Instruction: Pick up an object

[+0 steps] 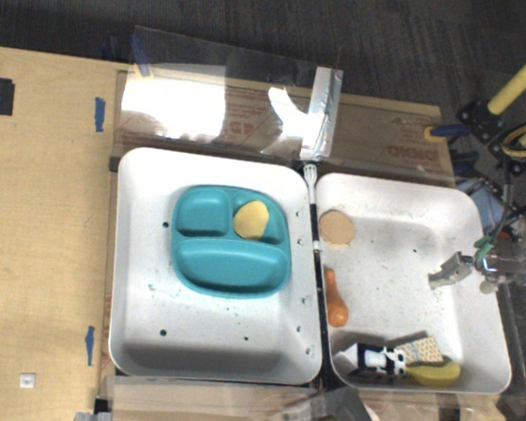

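Tool (459,267) poised low at right bin's (405,207) right wall with nothing visible in it, open or closed cannot tell; candidates lie apart from it: carrot (334,298) by the divider, banana (433,372) at the front wall, so any pick needs repositioning.

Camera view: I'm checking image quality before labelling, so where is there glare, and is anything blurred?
Camera view: strong glare whitens the clear sheet behind the left bin; the gripper at the right bin looks soft and blurred; the teal tray and orange carrot are sharp.
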Controlling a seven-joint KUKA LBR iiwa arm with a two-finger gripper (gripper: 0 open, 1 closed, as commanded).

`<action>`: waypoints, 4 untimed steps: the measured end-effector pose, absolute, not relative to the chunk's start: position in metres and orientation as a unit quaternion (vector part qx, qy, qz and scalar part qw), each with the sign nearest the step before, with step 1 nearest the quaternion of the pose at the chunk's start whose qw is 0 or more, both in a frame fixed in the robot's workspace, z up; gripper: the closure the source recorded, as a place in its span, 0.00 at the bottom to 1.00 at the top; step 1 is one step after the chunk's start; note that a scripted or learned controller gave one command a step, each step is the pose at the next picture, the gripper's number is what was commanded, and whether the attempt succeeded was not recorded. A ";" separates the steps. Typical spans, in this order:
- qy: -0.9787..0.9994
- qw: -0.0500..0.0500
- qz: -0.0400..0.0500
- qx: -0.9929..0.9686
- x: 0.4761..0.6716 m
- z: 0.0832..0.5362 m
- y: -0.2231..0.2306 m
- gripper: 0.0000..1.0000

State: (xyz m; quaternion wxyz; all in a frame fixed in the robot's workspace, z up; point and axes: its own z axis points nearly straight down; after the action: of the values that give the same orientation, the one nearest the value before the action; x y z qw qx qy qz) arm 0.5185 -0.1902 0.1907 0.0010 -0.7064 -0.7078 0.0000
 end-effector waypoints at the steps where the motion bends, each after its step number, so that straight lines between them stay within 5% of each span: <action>1: -0.709 0.000 -0.001 -0.706 0.520 0.201 -0.189 1.00; 2: -0.709 0.000 -0.001 -0.706 0.520 0.201 -0.189 0.00; 3: -0.792 -0.001 -0.001 -0.611 0.545 0.090 -0.147 0.00; 4: -0.879 0.001 0.000 -0.478 0.480 0.109 -0.108 0.00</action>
State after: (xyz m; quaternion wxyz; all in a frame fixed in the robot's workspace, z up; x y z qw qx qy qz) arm 0.4803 -0.1080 0.1085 0.0008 -0.4776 -0.8786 -0.0004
